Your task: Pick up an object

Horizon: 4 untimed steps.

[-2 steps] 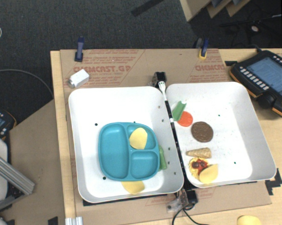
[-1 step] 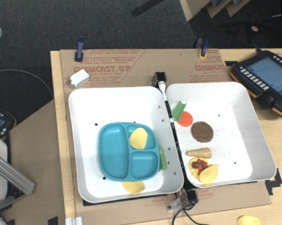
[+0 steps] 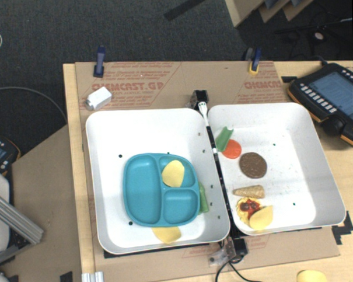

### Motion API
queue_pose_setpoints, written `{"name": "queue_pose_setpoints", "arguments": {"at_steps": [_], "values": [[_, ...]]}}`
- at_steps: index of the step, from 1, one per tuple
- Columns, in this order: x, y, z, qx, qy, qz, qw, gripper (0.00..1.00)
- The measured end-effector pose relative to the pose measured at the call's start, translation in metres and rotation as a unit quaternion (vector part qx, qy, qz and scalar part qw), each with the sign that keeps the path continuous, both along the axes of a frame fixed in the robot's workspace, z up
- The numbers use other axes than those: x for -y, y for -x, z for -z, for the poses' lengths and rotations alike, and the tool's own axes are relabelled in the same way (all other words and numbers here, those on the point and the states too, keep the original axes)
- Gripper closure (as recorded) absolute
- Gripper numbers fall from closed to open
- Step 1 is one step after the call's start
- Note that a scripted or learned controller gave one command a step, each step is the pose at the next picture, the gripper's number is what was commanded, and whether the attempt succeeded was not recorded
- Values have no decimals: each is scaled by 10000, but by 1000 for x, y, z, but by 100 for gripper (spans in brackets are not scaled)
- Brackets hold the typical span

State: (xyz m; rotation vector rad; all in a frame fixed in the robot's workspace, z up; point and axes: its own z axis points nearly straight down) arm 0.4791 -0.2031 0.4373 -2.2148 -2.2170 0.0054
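Note:
The left white bin (image 3: 102, 170) holds a teal divided tray (image 3: 149, 194) with a yellow chip-like piece (image 3: 173, 174) in its upper right compartment. Another yellow piece (image 3: 167, 233) lies just below the tray, and a green piece (image 3: 203, 199) sits at the tray's right edge. In the right white bin (image 3: 293, 132) lie a red tomato with a green leaf (image 3: 228, 146), a brown round patty (image 3: 253, 164), a tan cone-shaped piece (image 3: 249, 191) and a pizza slice with a yellow piece (image 3: 255, 213).
A black teach pendant (image 3: 329, 98) rests at the right edge of the bench. A white block (image 3: 99, 98) lies on the cardboard above the left bin. Blue clamps (image 3: 99, 61) hold the cardboard's far edge. A yellow object (image 3: 311, 277) lies at the bottom right.

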Motion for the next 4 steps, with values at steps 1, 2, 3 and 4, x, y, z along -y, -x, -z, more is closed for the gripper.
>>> {"name": "queue_pose_setpoints", "arguments": {"at_steps": [1, 2, 3, 4], "values": [[-28, -41, -104, 115, 42, -23, 9999, 100], [-18, 2, -31, 8, 7, 19, 10000, 100], [-32, 0, 50, 0, 2, 4, 10000, 100], [-84, -1, -108, 145, 34, -31, 9999, 100]]}}
